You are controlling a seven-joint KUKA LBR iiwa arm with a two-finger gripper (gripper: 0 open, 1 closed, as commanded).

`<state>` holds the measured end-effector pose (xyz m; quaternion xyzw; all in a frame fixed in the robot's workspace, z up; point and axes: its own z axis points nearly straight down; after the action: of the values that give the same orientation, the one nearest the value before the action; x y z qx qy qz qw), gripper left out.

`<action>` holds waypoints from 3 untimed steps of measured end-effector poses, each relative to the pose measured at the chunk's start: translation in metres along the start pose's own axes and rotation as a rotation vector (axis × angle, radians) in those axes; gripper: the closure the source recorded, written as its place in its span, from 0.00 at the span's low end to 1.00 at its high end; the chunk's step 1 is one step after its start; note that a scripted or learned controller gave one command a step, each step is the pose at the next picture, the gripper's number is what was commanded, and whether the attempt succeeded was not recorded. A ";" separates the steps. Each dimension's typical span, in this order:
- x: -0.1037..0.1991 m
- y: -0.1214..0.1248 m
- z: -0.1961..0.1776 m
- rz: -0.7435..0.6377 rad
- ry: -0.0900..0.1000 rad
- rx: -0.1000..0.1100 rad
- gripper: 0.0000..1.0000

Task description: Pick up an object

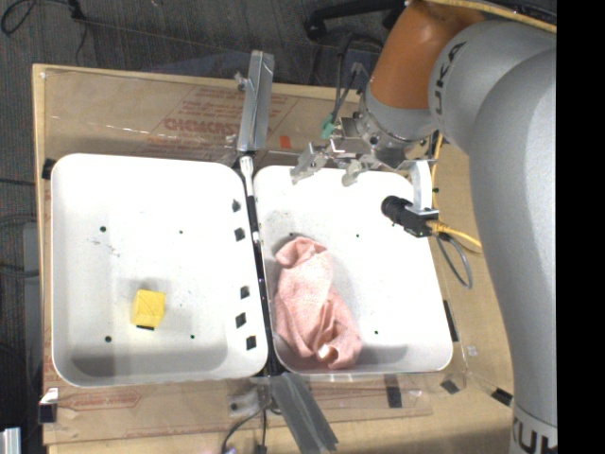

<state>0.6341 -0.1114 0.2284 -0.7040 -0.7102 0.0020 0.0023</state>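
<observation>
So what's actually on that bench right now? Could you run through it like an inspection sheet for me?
Surface: wooden bench bearing a left white bin and a right white bin side by side, a metal divider between them.
Job's things: yellow block in the left bin, near its front; crumpled pink cloth in the right bin, against its left wall.
Clutter: nothing seen.
Grippers: hand over the right bin's back edge, apart from the cloth, nothing between its fingers.
Cables: yellow cable beside the right bin; black cables on the floor behind.
Surroundings: dark carpet.
</observation>
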 end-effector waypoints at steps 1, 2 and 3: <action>0.002 -0.019 0.122 -0.185 -0.001 -0.005 0.00; 0.002 -0.019 0.122 -0.185 -0.001 -0.005 0.00; 0.002 -0.019 0.122 -0.185 -0.001 -0.005 0.00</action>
<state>0.6139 -0.1092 0.1066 -0.6352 -0.7723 0.0005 0.0003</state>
